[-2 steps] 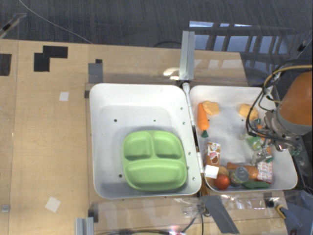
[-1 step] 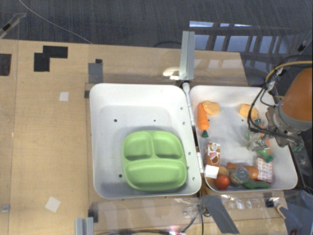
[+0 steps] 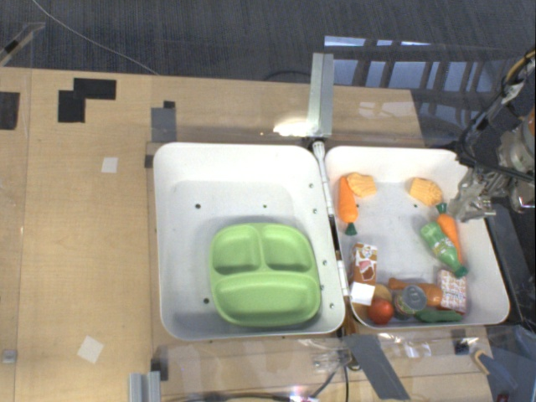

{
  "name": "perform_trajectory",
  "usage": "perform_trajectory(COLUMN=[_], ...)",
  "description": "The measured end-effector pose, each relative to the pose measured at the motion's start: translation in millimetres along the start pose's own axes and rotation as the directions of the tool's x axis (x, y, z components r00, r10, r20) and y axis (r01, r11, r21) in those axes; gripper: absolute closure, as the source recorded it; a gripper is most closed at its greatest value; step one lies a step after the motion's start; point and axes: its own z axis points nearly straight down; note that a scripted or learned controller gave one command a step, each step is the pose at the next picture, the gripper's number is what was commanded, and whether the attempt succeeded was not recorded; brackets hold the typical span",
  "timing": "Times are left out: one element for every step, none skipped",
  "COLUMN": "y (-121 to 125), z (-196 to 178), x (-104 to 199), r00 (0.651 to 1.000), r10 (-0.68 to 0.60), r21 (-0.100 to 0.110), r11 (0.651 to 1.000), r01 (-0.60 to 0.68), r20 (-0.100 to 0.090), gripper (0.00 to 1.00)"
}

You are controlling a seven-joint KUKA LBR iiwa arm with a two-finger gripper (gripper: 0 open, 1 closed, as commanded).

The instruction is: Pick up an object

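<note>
Right now the likeliest target is the small carrot by the right wall of the right bin, its long axis running from upper left to lower right, its green top toward the gripper. The gripper hangs over the bin's right edge, just up and right of that carrot; its metal parts are too small and cluttered here to tell how the jaws stand, and nothing shows between them. A green bottle lies touching the carrot's left side on almost the same slant, so a descent would have little room on that side and the wall close on the other.

Farther out, a yellow corn piece sits near the bin's far edge, and a larger carrot lies along the left wall beside a pale bread piece. Small packets and a tomato crowd the near edge. The left bin holds a green divided plate toward its near edge.
</note>
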Motion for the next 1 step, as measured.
perform_trajectory(y=[4.7], z=[155.9], x=[2.1], r00=[0.998], r10=[-0.061], r21=[-0.005], r11=[0.998], r01=[0.061], r20=[-0.012], gripper=[1.0])
